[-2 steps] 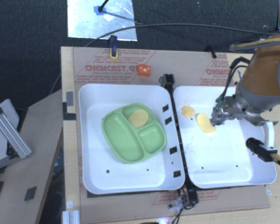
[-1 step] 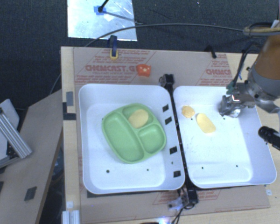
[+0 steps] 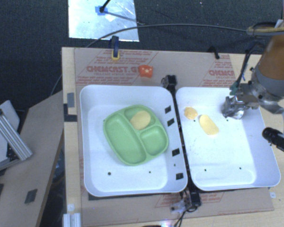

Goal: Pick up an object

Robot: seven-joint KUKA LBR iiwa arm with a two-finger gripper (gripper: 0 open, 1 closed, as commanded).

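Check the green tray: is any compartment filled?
Yes. The green tray holds one yellow piece in its upper compartment.

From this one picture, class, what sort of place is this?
Probably a robot lab test bench: an arm reaches over two white bins, toy-like food sits in a green tray, and clamps pin the board.

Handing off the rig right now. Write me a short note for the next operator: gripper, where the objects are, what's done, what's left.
Gripper: over the upper right part of the right bin; nothing visible in it.
Objects: two yellow pieces in the right bin, a small round one and a longer one, left of the gripper. A third yellow piece sits in the green tray in the left bin.
Done: no pick yet.
Left: grasp and lift one object.
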